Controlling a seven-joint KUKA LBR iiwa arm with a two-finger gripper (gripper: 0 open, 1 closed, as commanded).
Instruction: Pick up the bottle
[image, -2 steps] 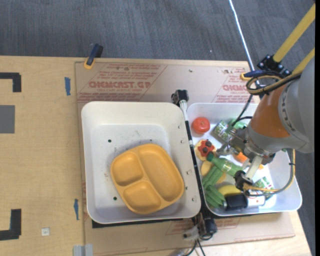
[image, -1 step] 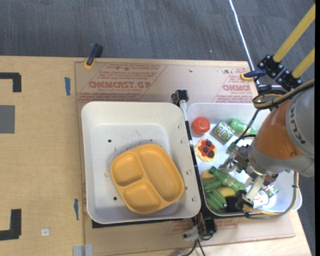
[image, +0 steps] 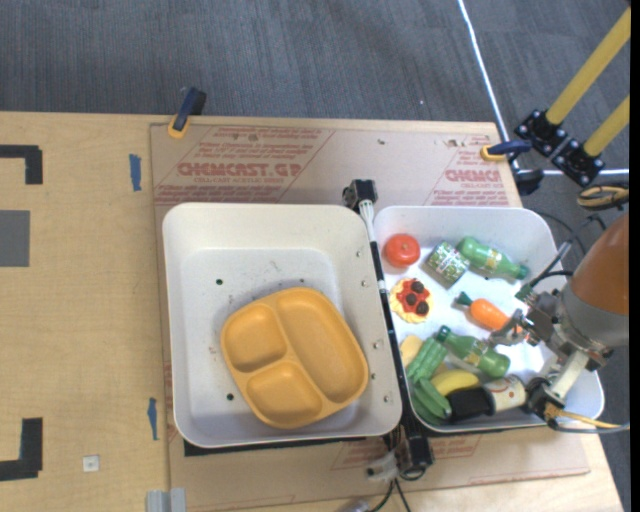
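The end effector hovers at the right bin's lower right — its grip state I cannot tell. The bottle lies centre-low among crowded toys; descend squarely across its body.

One camera is fixed high above the bench and looks down at a slant. Both white bins fill the frame's middle; the arm enters at right.
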